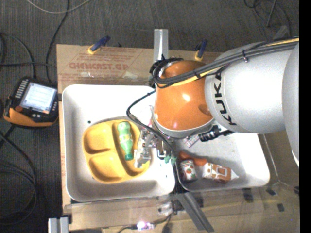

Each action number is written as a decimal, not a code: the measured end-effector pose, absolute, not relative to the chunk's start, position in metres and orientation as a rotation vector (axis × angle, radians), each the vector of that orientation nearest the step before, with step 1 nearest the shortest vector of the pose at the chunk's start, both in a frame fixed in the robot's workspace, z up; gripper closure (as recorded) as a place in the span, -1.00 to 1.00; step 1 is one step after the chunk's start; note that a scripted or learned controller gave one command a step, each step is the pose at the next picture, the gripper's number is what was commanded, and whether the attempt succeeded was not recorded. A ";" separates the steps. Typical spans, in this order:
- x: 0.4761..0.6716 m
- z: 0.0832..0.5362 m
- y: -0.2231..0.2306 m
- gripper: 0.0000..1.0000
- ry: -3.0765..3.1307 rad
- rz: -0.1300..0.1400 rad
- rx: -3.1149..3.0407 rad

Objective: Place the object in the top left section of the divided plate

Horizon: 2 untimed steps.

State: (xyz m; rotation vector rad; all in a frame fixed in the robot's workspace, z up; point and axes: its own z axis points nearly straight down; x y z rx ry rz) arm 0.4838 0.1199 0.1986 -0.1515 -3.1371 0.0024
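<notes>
Green bottle (125,139) lies in the tall right-hand section of the yellow divided plate (99,166) in the left bin (73,130), its long axis running near to far, just left of the gripper (146,152). From my seat I judge the target, the top left section (97,136), sits left of the bottle, so the move goes leftward. The arm (233,96) reaches in from the right, wrist pointing down over the plate's right edge; I cannot tell how the jaws stand.

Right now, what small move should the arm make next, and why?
Probably shift the pincer left, over the green bottle: it lies in the long right section of the yellow plate, not its top left one, and the pincer hangs beside it.
</notes>
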 end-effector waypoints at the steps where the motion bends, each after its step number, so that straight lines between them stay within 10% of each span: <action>1: 0.484 0.195 0.156 1.00 -3.140 0.001 0.100; 2: 0.492 0.210 0.173 1.00 -3.134 0.002 0.223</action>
